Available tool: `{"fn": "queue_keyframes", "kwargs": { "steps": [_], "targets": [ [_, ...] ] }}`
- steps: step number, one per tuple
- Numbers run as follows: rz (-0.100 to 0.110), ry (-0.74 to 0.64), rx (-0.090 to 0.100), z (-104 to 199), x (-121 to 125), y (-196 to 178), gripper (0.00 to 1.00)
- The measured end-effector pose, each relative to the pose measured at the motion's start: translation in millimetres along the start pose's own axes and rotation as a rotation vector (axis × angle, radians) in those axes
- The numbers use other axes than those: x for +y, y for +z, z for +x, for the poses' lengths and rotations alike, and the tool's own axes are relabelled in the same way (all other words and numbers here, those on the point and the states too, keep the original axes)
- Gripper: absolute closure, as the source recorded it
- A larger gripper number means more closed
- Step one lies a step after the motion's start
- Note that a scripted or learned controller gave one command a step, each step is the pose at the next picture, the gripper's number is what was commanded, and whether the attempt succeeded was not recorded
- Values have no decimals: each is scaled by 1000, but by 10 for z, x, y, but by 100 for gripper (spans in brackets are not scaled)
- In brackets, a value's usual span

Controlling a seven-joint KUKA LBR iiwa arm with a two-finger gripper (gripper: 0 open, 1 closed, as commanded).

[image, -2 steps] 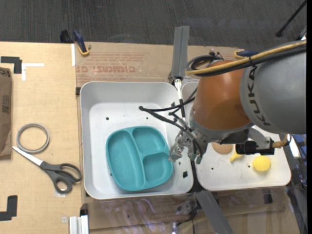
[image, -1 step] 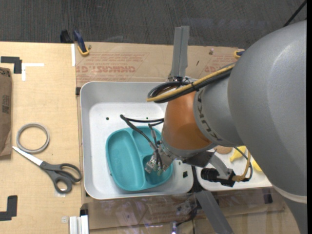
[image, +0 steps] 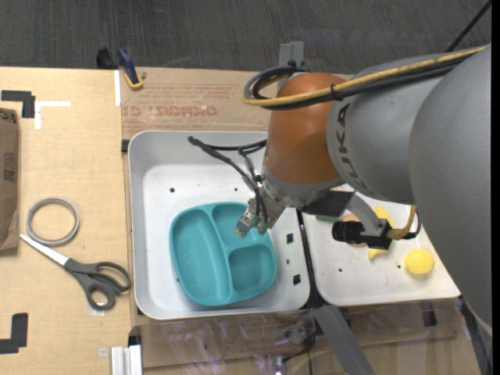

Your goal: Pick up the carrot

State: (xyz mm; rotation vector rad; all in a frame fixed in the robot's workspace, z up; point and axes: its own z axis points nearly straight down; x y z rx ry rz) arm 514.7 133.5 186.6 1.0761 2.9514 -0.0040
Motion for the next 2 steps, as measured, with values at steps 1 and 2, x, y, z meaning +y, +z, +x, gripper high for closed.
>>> {"fn": "queue_keyframes", "kwargs": {
  "steps": [1, 2],
  "targets": [
    [1, 570, 0, 520, 120, -499, 100],
    [4, 350, 1, 780, 346, -265, 100]
  ]
}}
